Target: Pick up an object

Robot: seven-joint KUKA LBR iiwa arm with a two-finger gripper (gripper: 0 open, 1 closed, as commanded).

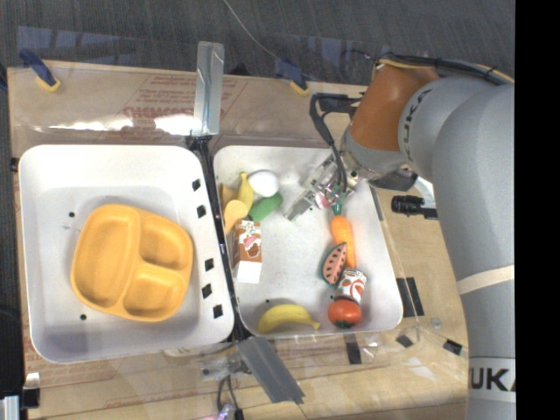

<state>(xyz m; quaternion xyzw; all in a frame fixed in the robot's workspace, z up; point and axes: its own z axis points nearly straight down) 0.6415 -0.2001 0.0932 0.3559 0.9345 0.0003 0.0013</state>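
Observation:
My gripper point(317, 193) hangs low over the upper middle of the right bin point(289, 274), below the orange wrist band. Nothing shows held in it. Just below and right of it lies an orange carrot point(342, 231). Further down the right side sit a watermelon slice point(334, 262), a small red-and-white can point(353, 284) and a red tomato point(345, 313). A yellow banana point(287, 317) lies at the bin's front edge. To the gripper's left are a white ball point(262, 183), a green item point(268, 205), a yellow piece point(244, 196) and a small brown carton point(248, 248).
The left bin point(52, 322) holds a yellow divided tray point(131, 259). A black-clipped divider wall point(213, 234) runs between the two bins. The grey arm point(464, 199) covers the bench to the right of the right bin.

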